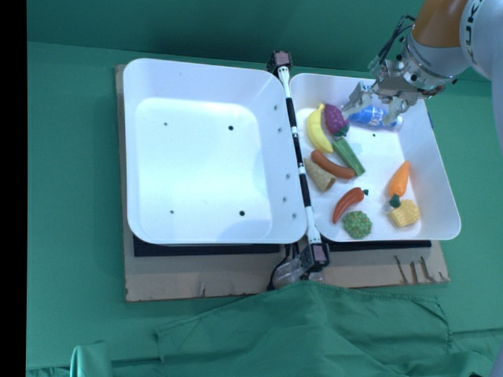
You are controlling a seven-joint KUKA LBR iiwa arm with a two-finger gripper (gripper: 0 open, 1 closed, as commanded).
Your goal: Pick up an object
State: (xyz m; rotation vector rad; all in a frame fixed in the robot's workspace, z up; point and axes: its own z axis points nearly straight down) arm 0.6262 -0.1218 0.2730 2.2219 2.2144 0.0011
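Gripper (376,100): hanging over the far part of the right bin (440,210), fingers spread apart, one finger (355,97) reaching down on the left and the other lying at the right by a blue packet (371,117). The packet is lying just under and between the fingers; whether they are touching it cannot be told. Nothing is showing clamped between them.

Arm (444,14): grey with an orange band, coming in from the upper right corner above the bin's far rim.

Contents of the right bin, all lying loose:
- purple grapes (335,118), just left of the gripper, touching a yellow banana (317,129);
- green cucumber (347,155), lying slantwise below the grapes;
- sausage (332,166), beside the cucumber;
- bread wedge (318,175), against the left wall;
- red chilli (348,203) and green broccoli (357,225), near the front;
- orange carrot (398,180) and yellow corn (404,213), toward the right wall.

Left bin (157,77): sitting alongside, sharing a black-and-white divider (297,148) with the right bin.

Open room: bare white floor is showing in the right bin's far right corner and between the carrot and the cucumber. A green cloth (314,336) is lying in front of the bench.
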